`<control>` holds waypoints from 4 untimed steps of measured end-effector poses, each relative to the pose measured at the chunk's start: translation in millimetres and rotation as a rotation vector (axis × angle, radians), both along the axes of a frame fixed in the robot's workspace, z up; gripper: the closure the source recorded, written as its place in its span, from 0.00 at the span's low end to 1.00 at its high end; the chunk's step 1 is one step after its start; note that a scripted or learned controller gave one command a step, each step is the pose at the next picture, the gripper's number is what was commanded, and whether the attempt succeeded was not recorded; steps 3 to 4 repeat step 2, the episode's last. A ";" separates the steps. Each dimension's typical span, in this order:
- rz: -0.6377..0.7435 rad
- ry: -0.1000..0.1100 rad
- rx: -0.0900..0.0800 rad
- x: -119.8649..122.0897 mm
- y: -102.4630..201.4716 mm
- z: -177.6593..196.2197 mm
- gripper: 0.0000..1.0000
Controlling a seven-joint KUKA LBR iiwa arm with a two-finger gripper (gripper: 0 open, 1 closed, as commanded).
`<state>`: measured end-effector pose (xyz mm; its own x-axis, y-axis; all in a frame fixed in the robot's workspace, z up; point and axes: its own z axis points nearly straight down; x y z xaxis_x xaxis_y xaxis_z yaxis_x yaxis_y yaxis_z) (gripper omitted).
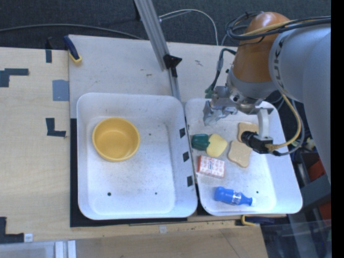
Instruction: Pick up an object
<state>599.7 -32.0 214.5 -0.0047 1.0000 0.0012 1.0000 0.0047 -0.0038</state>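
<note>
Right bin holds a yellow sponge just below the empty, parted claw.

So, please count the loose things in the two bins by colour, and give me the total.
Yellow: 2, the bowl and a small yellow piece
Tan: 1, the bread-shaped piece
Green: 1
Red and white: 1, the packet
Blue: 1, the bottle
Total: 6

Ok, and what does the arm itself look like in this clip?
A bulky light-grey arm with a rounded orange band above the wrist. Black cables loop over the orange section, and a yellowish one runs down its side. The gripper is a small grey metal unit.
</note>
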 end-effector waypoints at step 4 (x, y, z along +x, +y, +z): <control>0.000 0.002 -0.001 -70.0 84.5 0.1 1.00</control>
